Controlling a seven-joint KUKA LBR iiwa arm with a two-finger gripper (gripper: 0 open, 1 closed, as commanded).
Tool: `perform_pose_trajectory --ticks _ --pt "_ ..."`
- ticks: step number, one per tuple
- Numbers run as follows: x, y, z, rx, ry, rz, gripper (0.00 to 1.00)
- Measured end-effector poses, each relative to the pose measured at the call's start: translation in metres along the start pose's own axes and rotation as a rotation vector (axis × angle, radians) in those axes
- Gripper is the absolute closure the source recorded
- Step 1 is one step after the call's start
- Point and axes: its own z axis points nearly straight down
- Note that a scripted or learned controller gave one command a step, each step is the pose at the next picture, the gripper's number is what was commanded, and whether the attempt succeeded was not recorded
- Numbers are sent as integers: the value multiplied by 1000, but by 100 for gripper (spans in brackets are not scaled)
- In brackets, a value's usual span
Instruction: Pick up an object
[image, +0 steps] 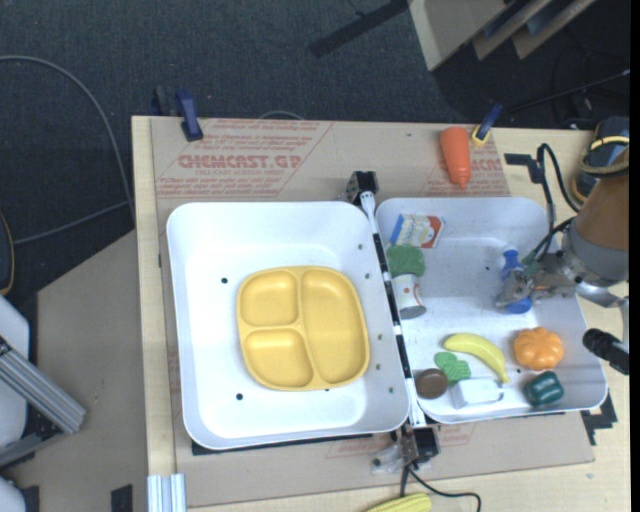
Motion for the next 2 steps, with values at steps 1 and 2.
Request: perform_pose_trajectory --ticks 1,2 --pt "68 33 11 0 -2 0 100" --pt "105 74 14 70 -3 22 100"
